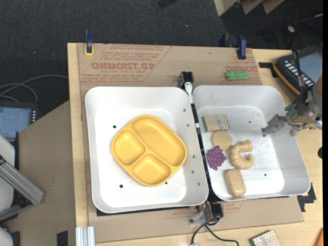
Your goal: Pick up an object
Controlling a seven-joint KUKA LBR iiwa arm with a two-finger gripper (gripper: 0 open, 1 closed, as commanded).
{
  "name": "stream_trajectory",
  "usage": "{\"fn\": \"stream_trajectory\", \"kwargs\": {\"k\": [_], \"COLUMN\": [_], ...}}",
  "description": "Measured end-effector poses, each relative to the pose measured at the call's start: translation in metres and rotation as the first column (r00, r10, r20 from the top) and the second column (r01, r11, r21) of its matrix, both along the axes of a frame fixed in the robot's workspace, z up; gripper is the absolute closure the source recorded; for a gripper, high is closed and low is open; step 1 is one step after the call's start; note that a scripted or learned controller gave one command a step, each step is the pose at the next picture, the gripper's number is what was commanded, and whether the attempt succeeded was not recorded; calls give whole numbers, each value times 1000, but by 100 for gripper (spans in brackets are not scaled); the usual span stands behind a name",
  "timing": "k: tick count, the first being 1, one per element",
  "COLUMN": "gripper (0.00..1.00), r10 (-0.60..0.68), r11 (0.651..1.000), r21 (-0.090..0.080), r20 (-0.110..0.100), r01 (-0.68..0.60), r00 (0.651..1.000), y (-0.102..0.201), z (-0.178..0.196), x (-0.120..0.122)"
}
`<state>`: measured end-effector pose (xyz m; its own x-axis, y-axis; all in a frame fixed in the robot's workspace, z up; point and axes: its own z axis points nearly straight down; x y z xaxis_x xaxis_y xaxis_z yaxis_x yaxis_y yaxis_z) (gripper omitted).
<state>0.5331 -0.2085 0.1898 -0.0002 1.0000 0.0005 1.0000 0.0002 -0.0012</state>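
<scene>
The right bin (266, 99) holds several toy foods on its left side: a patterned square cracker (216, 122), a round beige cookie (221, 139), a purple grape bunch (216, 158), a tan croissant (241, 154) and a beige bread roll (235, 182). My gripper (273, 126) reaches in over the right bin's right wall. It hangs over bare bin floor, to the right of the croissant and apart from every object. I see nothing held in it.
A yellow three-compartment plate (148, 149) lies in the left bin (102, 111). A green object (237, 76) rests on the board behind the right bin. Clamps (89, 47) hold the board's back edge. Equipment (300, 68) stands at far right.
</scene>
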Motion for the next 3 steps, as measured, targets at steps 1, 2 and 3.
{"fn": "stream_trajectory", "kwargs": {"k": [1, 2, 3], "gripper": [0, 100, 0], "r10": [4, 0, 0], "r11": [1000, 1000, 1000], "r21": [2, -2, -2], "r20": [-1, 5, 4], "r01": [-4, 0, 0], "r00": [1000, 1000, 1000], "y": [55, 51, 51], "z": [-109, -95, -95], "x": [14, 15, 15]}}
